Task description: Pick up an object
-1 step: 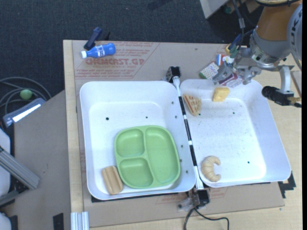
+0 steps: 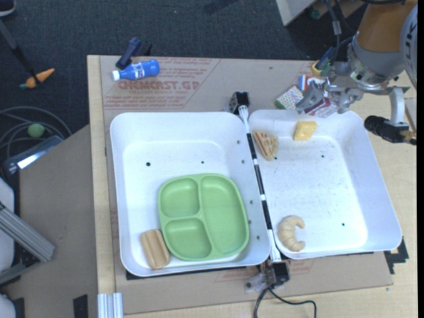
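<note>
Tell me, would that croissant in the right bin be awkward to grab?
Probably a little. The croissant is curved and tapers at its tips, so a pincer might slip off them. It looks like a toy, likely light and stiff. Lying flat against the bin's near wall, it seems unlikely to roll.

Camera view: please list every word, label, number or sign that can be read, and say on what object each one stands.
Red stamped lettering on the cardboard sheet under the bins: several lines, too blurred to read with confidence.
Label on the blue bottle lying on that sheet: too small to read.
Patterned packet beside the gripper: print too small to read.
Green divided plate, white bins and food items: no text visible.
</note>
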